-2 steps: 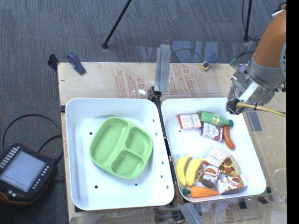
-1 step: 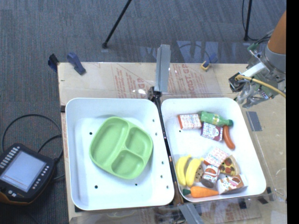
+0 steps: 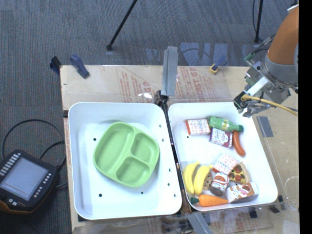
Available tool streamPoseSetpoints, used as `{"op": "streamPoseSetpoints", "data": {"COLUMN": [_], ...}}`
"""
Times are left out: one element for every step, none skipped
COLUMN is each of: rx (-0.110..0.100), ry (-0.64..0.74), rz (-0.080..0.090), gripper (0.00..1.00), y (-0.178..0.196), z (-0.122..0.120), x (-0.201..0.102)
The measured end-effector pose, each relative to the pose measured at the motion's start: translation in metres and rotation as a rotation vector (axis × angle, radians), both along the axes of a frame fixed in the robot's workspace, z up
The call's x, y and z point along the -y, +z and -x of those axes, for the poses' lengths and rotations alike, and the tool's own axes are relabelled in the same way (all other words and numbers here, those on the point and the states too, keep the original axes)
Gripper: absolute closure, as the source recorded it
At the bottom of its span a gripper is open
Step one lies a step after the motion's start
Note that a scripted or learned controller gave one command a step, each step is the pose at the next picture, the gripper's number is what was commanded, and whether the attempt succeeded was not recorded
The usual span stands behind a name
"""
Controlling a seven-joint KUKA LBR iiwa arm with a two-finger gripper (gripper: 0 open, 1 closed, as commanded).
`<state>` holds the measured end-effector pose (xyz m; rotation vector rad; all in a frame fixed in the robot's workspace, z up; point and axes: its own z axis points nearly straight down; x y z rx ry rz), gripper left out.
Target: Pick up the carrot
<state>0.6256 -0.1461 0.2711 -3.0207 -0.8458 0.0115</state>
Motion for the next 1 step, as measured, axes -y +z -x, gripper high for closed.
{"op": "streamPoseSetpoints", "data": {"rx": [-0.007], "ry": [0.000], "rz": [-0.002], "gripper": [1.00], "y": [0.0058], "z": [-0.0003], "x": [0.0006]}}
